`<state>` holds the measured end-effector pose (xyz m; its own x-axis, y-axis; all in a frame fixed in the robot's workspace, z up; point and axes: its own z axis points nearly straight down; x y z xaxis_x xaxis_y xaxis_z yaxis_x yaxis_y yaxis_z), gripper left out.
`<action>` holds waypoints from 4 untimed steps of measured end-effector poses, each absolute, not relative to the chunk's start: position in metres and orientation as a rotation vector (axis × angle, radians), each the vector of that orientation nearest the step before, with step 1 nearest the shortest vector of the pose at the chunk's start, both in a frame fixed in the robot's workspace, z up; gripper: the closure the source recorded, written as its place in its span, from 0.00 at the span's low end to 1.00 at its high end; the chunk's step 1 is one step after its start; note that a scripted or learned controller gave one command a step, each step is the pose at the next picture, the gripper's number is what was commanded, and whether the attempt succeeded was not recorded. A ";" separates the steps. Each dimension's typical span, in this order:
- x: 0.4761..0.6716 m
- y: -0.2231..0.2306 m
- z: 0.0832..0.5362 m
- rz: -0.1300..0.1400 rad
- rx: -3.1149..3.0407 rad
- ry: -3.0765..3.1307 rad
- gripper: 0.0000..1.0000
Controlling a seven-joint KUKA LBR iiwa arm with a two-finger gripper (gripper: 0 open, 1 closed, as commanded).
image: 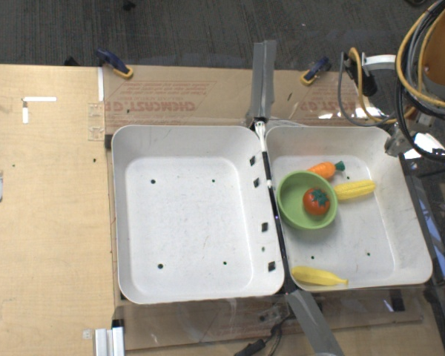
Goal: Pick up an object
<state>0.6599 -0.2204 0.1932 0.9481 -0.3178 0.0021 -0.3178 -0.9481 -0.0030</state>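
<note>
Tool's arm [432, 65] looms right; banana [318, 277] lies left-right, narrow end rightward.

Faint red print on the cardboard [179, 100] at 12 o'clock of the left bin [119, 199], upside down to the camera: one line seems to spell "CHEMCRAFT" or similar, not surely legible. More red lettering at 12 o'clock of the right bin [400, 221], too faint to read.

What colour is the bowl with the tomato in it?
Green. The bowl shows best in the camera view, sitting in the right bin.
</note>
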 end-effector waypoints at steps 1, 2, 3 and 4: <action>0.579 -0.220 0.091 0.002 -3.113 0.394 1.00; 0.510 -0.221 0.197 0.001 -3.121 0.314 1.00; 0.510 -0.129 0.112 0.005 -3.116 0.361 1.00; 0.646 -0.158 0.092 0.000 -3.122 0.313 1.00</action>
